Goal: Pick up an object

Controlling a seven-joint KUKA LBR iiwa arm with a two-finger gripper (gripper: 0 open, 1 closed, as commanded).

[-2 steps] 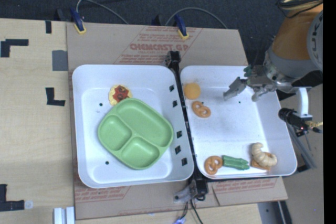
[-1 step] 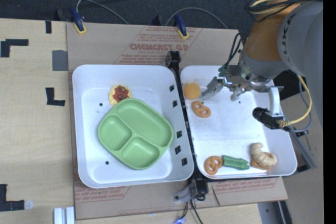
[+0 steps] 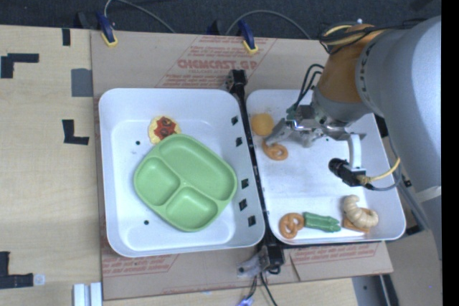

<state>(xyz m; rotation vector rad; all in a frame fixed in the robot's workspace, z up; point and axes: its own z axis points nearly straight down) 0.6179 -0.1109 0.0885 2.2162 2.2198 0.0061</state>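
Where the big grey arm [image 3: 401, 82] with its orange band comes in from the right, the gripper [image 3: 281, 134] hangs low over the top left part of the right bin [image 3: 326, 226]. It points to the left, toward the wall between the two bins. Whether it is open or closed cannot be told from here, and nothing can be seen held in it.

Just left of the gripper sits a small round orange ball [image 3: 262, 124], close to the bin's left wall. Just below the gripper lies a little orange pretzel [image 3: 275, 151], very near it, maybe touching.

Down near the bottom of the same bin, well apart from the gripper, three more toys lie in a row. There is a second pretzel [image 3: 291, 225] on the left, a green pickle [image 3: 321, 223] in the middle, and a tan croissant [image 3: 358, 213] on the right.

In the left bin [image 3: 115, 154] a green plate [image 3: 186, 183] with three parts sits tilted. A small pizza slice [image 3: 163, 128] with red spots lies just above it, touching its top edge.

Both bins rest on a brown cardboard sheet [image 3: 208, 57] held by two blue clamps [image 3: 107, 31].
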